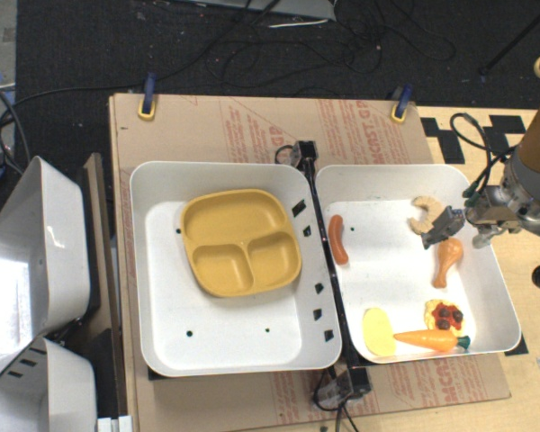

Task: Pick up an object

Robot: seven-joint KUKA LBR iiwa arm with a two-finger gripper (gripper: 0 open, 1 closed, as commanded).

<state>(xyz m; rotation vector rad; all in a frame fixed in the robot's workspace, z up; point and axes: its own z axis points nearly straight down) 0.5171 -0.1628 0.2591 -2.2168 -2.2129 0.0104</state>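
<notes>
The right bin (378,187) holds several toy foods. A red-orange sausage (338,239) lies near its left wall. A beige curved piece (425,207) sits at the upper right, with a tan chicken drumstick (446,261) just below it. Along the front lie a pale yellow piece (377,329), an orange carrot (427,338) and a small yellow piece with dark red berries (445,314). My gripper (443,227) hangs over the right side of this bin, between the beige piece and the drumstick, close above both. I see nothing held in it.
The left bin (162,331) carries a yellow divided plate (241,241). The grey arm (522,196) comes in over the right bin's right rim. Cables (468,133) and bare brown board (252,124) lie behind the bins. White containers (36,241) stand at the far left.
</notes>
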